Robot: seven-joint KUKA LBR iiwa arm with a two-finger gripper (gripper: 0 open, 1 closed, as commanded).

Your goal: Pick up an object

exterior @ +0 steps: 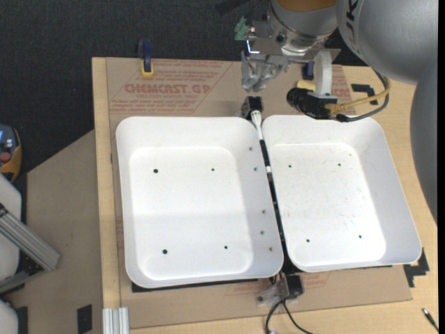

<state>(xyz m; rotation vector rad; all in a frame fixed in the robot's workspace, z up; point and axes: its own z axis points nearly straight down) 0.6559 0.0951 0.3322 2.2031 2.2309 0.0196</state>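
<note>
You see two shallow white plastic bins, left (188,200) and right (341,193), touching on the cardboard-covered desk (174,82). Behind them, your metal two-finger claw (256,82) hangs over the desk beside a blue clamp (146,56); grip state cannot be told, nor any object to pick.

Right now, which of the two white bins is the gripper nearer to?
The right-hand bin: the gripper hangs past the far rims, roughly above the gap, slightly toward this bin's corner; the left-hand bin lies slightly farther.

Two bins side by side on the bench — left bin (188,200), right bin (334,193), tool (259,78) behind their seam.
</note>
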